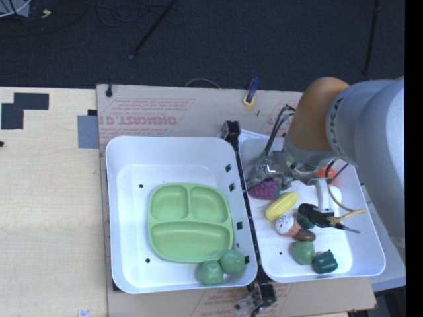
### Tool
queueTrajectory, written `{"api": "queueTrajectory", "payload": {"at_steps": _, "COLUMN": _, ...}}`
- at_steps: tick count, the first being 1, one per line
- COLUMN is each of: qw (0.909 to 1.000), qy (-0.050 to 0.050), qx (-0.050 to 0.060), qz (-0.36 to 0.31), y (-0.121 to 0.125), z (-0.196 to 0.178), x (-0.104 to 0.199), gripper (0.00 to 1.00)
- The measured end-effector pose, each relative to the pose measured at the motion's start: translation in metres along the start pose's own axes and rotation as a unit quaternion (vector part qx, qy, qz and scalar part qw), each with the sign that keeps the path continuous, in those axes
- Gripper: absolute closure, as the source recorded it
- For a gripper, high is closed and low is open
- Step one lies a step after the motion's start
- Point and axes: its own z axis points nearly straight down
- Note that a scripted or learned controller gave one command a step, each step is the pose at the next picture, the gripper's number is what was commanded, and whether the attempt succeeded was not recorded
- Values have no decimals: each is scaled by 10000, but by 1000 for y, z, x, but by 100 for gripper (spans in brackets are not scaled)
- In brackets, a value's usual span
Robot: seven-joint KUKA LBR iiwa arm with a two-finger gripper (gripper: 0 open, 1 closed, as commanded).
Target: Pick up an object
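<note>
I take the purple bunch [264,190] as my target. It lies in the right bin [360,243], touching the yellow corn [282,205] at the corn's upper left. It looks like a light, knobbly, stiff plastic toy, so I judge a pinch across its narrow width safest. The gripper [261,175] hangs just beyond it from the corn; I cannot tell whether it is released or clenched. The corn crowds one side. Below the corn lie a white-and-orange ball [285,224] and a green toy [303,251]. Far left sits a green plate [188,220].

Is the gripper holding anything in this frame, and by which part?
Cannot be told. The gripper is low in the right bin, right by the purple toy, but any hold is too blurred to see.
</note>
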Motion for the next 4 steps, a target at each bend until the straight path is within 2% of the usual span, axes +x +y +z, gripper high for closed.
{"api": "queueTrajectory", "payload": {"at_steps": 1, "qw": 10000, "qy": 16, "qx": 21, "qz": 23, "y": -1, "z": -10, "x": 0, "gripper": 100}}
{"api": "queueTrajectory", "payload": {"at_steps": 3, "qw": 10000, "qy": 8, "qx": -31, "qz": -3, "y": 13, "z": -121, "x": -8, "gripper": 100}}
{"api": "queueTrajectory", "payload": {"at_steps": 4, "qw": 10000, "qy": 11, "qx": -15, "qz": -4, "y": 14, "z": -142, "x": -10, "gripper": 100}}
